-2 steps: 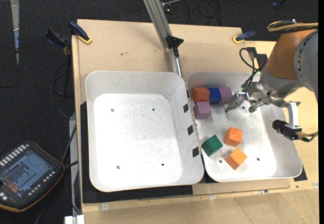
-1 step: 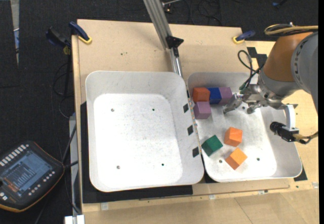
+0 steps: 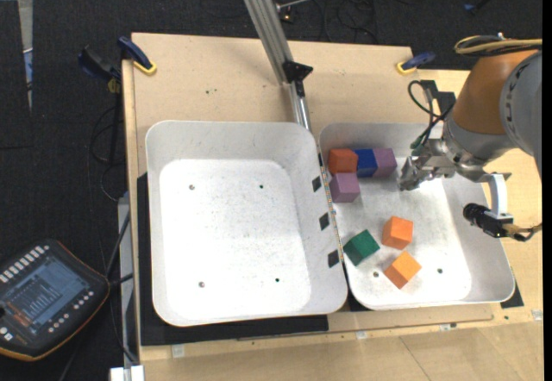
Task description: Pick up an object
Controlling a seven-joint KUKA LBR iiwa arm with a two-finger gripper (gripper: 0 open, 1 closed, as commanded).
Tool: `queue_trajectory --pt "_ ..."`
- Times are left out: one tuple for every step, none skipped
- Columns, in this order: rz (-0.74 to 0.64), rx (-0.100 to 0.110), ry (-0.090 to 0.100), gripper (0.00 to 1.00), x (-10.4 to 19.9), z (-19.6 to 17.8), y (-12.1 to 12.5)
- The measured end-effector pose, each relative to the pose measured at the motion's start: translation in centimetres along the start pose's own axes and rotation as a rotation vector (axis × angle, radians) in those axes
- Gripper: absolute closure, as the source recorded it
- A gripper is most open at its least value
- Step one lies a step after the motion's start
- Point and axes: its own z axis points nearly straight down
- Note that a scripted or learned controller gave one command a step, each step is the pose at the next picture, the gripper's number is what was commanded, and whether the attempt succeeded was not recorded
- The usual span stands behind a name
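gripper: the grey two-finger gripper (image 3: 412,177) is being seen low over the right shallow white bin (image 3: 483,280), at three o'clock of the block row; whether its jaws are released or clenched cannot be told.
block row: a red-orange cube (image 3: 342,160), a blue cube (image 3: 366,162) and a purple cube (image 3: 384,162) are being seen touching at the bin's twelve o'clock edge.
other blocks: a second purple cube (image 3: 345,187), a green cube (image 3: 361,246) and two orange cubes (image 3: 398,232) (image 3: 402,269) are being seen toward six o'clock.
left bin: the left shallow white bin (image 3: 164,198) is being seen at nine o'clock.

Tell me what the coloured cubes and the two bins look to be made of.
The cubes, such as the green cube and an orange cube, look like matte painted wood or foam: flat colour, no glare. The bins look like speckled white moulded plastic with rounded corners.
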Motion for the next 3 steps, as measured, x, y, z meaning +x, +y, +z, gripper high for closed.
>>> queue_trajectory --pt "0.001 -0.006 -0.002 1.0 -0.6 -6.3 0.2" --pt "-0.002 -0.005 -0.002 1.0 -0.9 -10.7 0.5" --pt "-0.002 -0.004 -0.001 1.0 -1.0 -14.4 0.6"
